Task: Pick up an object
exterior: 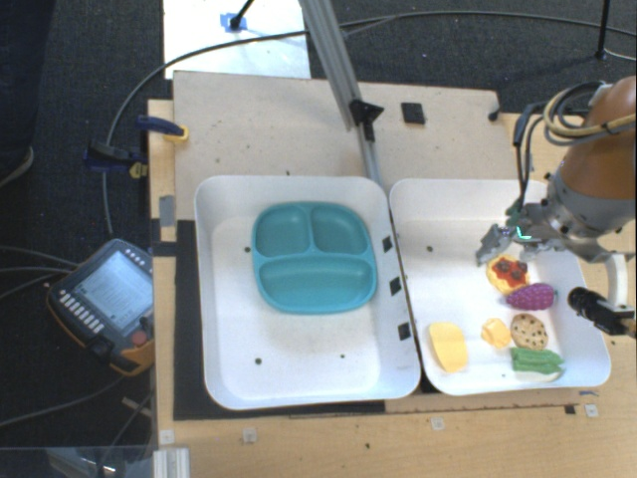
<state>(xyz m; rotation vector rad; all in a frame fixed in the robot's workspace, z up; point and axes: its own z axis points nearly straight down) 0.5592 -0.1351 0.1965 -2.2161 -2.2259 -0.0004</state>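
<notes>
Lying just beside the end effector (503, 244): red-and-yellow toy (509, 273).

Bright, even overhead light; the white bins (299, 386) verge on glare with only faint shadows. Focus is soft throughout, and the dark floor (70, 58) loses detail.

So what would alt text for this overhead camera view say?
A robot arm's end effector hovers above toy food in the right white bin. The left bin holds a teal divided plate.
</notes>
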